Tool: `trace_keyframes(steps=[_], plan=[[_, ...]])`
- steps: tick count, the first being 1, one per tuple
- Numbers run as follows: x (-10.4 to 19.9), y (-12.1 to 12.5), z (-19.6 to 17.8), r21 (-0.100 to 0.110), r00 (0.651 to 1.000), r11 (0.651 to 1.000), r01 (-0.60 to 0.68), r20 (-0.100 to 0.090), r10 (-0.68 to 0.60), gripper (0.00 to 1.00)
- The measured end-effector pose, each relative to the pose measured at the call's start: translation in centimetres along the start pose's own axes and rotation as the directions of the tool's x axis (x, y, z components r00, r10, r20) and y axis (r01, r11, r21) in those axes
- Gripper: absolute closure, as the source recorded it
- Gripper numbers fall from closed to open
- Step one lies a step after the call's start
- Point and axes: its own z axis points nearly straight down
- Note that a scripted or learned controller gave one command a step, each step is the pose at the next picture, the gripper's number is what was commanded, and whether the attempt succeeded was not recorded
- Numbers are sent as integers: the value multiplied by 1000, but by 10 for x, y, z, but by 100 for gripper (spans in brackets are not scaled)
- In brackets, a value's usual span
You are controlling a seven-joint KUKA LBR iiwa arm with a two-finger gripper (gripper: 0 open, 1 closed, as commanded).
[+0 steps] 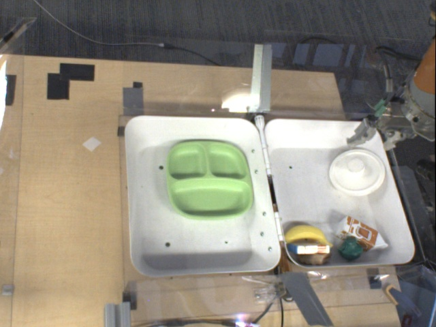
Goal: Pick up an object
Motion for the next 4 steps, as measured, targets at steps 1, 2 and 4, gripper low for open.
trace_keyframes(steps=[1,2,4], plan=[[1,2,-13,-7,1000,1000,5,2,-5,100],[1,2,-13,-6,1000,1000,5,1,-5,0],[31,-125,113,3,996,996,-94,-1,94,0]])
